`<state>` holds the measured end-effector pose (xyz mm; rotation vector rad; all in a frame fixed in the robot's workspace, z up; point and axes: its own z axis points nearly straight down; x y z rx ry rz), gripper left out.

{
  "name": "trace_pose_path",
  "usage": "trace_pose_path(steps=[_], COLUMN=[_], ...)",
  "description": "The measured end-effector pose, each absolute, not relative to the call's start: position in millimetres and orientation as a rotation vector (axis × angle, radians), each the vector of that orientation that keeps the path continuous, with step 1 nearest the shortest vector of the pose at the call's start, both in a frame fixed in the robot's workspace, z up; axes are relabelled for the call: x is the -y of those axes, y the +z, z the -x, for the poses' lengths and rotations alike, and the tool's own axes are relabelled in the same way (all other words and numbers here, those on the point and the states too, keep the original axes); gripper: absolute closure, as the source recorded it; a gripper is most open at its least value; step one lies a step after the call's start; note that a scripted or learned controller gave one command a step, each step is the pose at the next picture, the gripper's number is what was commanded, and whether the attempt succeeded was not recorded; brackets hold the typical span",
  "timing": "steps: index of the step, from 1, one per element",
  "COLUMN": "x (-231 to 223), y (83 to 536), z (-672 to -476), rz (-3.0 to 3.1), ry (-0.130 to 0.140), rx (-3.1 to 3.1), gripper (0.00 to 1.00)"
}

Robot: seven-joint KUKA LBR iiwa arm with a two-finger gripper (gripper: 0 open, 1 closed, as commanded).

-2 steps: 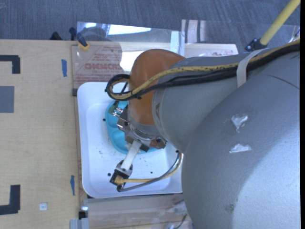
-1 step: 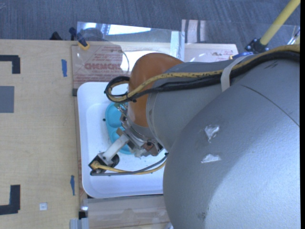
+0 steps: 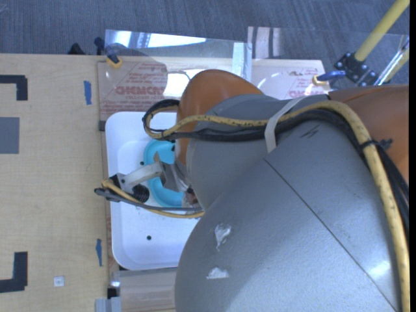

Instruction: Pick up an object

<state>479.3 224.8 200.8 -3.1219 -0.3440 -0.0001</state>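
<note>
A light blue curved object point(image 3: 160, 156) lies in the left white bin point(image 3: 127, 239), near the bin's middle. Its lower curl point(image 3: 166, 197) shows just below the wrist. My gripper point(image 3: 174, 177) is low in this bin, right over or against the blue object. The arm's grey body and orange band hide the contact, so whether the blue object is held cannot be seen.
The large grey arm point(image 3: 299, 207) covers the right bin and much of the left one. A small dark speck point(image 3: 149, 238) sits on the left bin's floor near the front. A wooden board point(image 3: 52, 174) lies left of the bins.
</note>
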Motion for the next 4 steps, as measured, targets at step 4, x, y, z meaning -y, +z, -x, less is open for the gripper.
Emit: trace_pose_path(steps=[4], x=[-188.3], y=[309.6], z=[-479.3], rz=[2.93], ry=[0.006], rx=[1.133], gripper=[1.0])
